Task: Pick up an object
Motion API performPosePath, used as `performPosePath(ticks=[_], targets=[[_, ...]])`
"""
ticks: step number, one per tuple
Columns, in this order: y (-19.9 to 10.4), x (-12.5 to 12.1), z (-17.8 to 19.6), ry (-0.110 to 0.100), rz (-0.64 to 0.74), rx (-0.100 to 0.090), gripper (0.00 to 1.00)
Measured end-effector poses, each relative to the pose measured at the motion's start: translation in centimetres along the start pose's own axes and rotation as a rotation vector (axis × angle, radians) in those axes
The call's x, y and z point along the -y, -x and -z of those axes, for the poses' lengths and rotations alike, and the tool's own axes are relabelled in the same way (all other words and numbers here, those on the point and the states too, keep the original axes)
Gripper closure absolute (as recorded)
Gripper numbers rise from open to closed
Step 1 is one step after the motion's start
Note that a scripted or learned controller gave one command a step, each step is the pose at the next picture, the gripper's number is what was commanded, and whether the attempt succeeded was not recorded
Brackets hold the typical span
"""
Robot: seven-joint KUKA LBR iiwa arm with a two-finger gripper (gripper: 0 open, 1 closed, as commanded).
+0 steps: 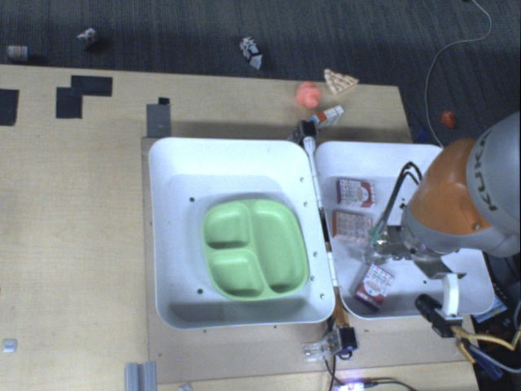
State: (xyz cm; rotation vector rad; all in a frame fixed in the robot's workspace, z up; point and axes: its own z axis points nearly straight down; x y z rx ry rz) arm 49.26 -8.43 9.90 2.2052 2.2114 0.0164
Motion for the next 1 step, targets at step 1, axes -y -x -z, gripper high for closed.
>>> performPosePath(ticks=[1], targets=[[-0.01,0.01,-0.01,0.0,0.0,0.0,0.0]])
